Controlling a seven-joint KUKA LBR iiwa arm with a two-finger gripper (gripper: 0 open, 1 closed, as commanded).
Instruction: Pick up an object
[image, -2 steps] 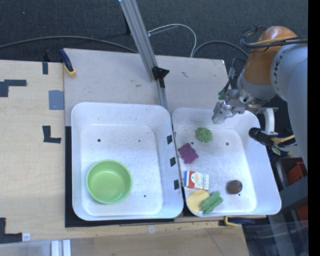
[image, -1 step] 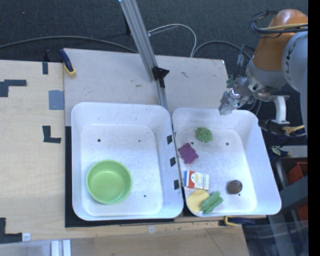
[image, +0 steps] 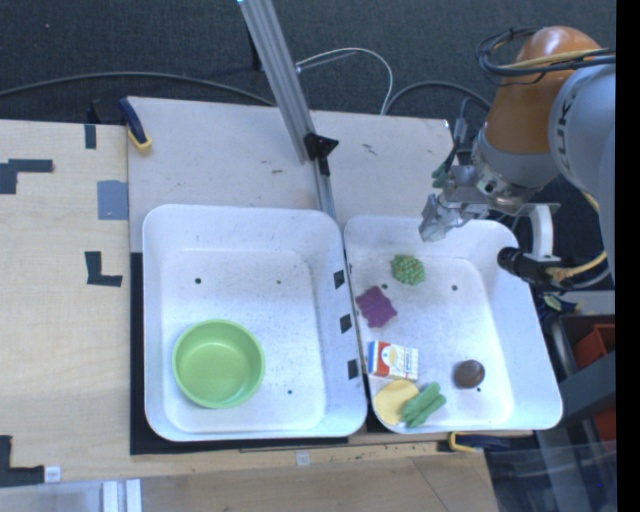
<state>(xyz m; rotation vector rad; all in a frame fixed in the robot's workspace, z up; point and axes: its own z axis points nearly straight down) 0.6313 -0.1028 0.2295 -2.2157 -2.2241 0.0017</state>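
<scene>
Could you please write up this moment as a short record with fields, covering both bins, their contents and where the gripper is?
left bin: holds a green bowl in its near-left corner
right bin: holds five small items
far item: green bumpy ball
middle item: purple piece
near items: small carton, yellow piece with a green bean pod lying against it
near-right item: brown round object
gripper: over the right bin's far edge, beyond the green bumpy ball, holding nothing visible
</scene>
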